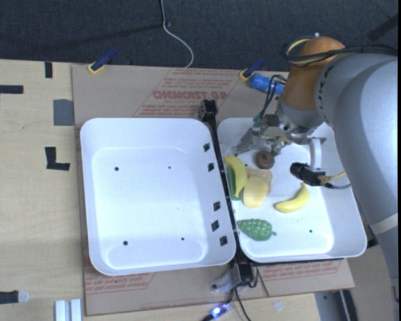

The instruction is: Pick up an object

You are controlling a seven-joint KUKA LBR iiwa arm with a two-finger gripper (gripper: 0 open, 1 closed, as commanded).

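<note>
In the right bin my gripper hangs over the far left part, reaching in from the right. Just below it lies a small brown round thing; whether the gripper touches it is hidden. A yellow-green curved fruit lies along the bin's left wall. Beside it sits a pale yellow block. A yellow banana lies to the right of the block. A green bumpy piece rests near the front of the bin.
The left bin stands beside the right one, parted by a black-clipped divider. The grey arm covers the right bin's far right side. Blue and yellow clamps hold the cardboard base at the back.
</note>
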